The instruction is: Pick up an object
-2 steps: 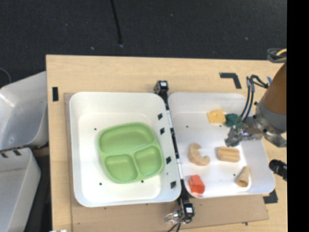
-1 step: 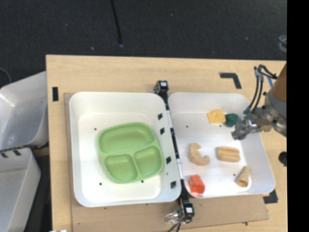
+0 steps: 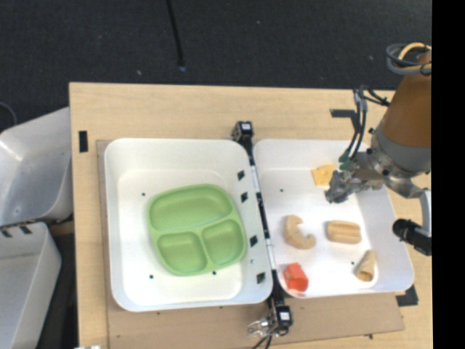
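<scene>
The right bin (image 3: 290, 166) holds several small food items: a yellow cheese-like wedge (image 3: 322, 174) at the back, a tan curved piece (image 3: 297, 233) in the middle, a bread-roll shape (image 3: 343, 232) beside it, a red block (image 3: 295, 278) at the front edge, and a tan cone (image 3: 365, 265) at the front right. My gripper (image 3: 338, 190) hangs over the right bin, just right of and slightly in front of the yellow wedge, above the bread roll. Its fingers are dark and too indistinct to read.
The left bin (image 3: 123, 173) carries a green three-compartment plate (image 3: 196, 228). A divider with black clips (image 3: 256, 195) runs between the bins. The arm's orange band (image 3: 408, 115) and grey wrist cover the right bin's back right corner.
</scene>
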Robot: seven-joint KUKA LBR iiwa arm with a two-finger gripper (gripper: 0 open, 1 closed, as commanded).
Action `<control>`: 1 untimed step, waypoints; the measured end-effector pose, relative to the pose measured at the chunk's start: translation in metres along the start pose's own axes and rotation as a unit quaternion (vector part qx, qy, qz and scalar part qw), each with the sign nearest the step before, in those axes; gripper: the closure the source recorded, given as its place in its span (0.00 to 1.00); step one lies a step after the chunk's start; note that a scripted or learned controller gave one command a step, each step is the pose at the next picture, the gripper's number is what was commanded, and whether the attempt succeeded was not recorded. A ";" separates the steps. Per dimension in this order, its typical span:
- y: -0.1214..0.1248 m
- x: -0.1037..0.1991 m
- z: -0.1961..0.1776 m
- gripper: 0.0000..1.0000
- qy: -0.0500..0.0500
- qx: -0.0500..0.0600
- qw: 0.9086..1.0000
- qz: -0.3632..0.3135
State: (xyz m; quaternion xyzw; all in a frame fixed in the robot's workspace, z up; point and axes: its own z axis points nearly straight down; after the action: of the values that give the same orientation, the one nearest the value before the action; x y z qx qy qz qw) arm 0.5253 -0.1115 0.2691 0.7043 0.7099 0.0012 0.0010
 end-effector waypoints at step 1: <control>0.007 0.046 0.014 1.00 0.000 0.002 1.000 0.001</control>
State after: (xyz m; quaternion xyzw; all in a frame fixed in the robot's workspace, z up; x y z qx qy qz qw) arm 0.5317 -0.0653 0.2555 0.7049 0.7093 0.0003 -0.0002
